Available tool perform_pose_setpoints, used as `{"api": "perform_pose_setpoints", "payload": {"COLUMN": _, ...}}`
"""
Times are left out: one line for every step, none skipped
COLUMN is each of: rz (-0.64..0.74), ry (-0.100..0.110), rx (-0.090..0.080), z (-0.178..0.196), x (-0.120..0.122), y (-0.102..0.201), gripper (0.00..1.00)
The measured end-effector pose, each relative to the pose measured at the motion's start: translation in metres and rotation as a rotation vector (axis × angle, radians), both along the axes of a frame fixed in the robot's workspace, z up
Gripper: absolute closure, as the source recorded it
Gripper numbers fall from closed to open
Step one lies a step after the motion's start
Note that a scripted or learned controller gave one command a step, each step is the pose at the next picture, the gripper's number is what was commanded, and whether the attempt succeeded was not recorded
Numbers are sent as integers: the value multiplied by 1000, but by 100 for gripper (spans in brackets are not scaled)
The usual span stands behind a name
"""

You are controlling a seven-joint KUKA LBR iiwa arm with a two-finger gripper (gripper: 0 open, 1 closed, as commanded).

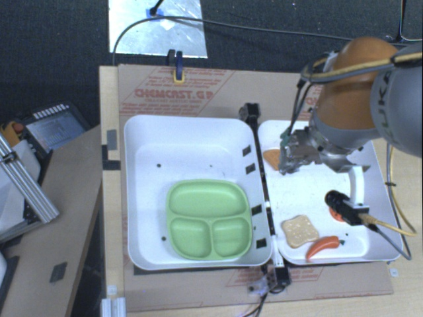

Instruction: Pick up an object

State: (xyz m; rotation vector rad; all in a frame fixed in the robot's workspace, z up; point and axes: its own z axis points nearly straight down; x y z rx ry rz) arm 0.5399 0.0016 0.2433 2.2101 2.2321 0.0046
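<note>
Looking left to right: green tray [209, 218] sits in the left bin [149, 137], all the pickable stuff is in the right bin [301, 197]. Gripper [289, 164] hangs just beside the orange piece [271, 156] at the bin's divider edge. Risk, I'd guess: it nudges the piece into the wall instead of grabbing it. Honestly can't tell how wide it's set, or whether it's touching anything. Toast [300, 230] and chili [322, 246] lie near the front, well apart from it.

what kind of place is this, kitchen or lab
Most likely a robotics lab: a robot arm reaches over two white bins on a bench, with toy food like a bread slice and a green tray.
</note>
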Motion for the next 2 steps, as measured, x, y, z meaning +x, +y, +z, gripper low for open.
{"api": "perform_pose_setpoints", "payload": {"rz": -1, "ry": 2, "rx": 0, "z": -14, "x": -5, "y": 48, "gripper": 100}}
{"api": "perform_pose_setpoints", "payload": {"rz": 1, "ry": 3, "rx": 1, "z": -22, "x": -10, "y": 109, "gripper": 100}}
